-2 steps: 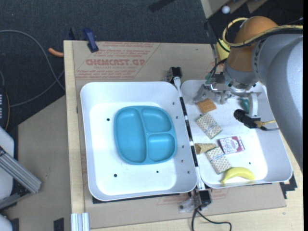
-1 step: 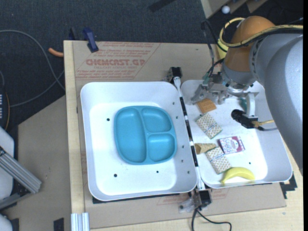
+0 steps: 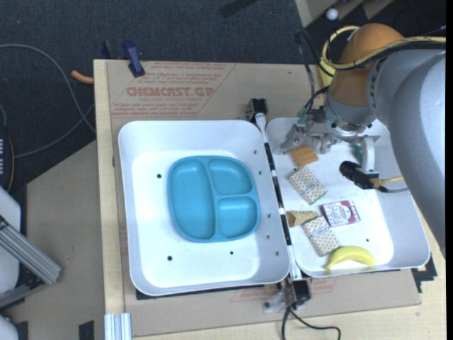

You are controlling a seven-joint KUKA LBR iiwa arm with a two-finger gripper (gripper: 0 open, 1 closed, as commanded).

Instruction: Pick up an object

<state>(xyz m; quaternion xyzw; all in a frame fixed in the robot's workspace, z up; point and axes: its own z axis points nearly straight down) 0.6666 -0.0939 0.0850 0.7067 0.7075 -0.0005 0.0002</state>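
- The tan block (image 3: 303, 154) lies at the far end of the right bin (image 3: 403, 250), right under the gripper (image 3: 309, 137); by the look of it, that is the thing being gone for.
- Whether the claw is apart or closed I cannot tell, so no lift can be counted as done.
- Nearer in the same bin lie two patterned packets (image 3: 307, 184), a card (image 3: 340, 213) and a banana (image 3: 350, 258).
- The left bin (image 3: 141, 261) holds a blue tray (image 3: 212, 197).
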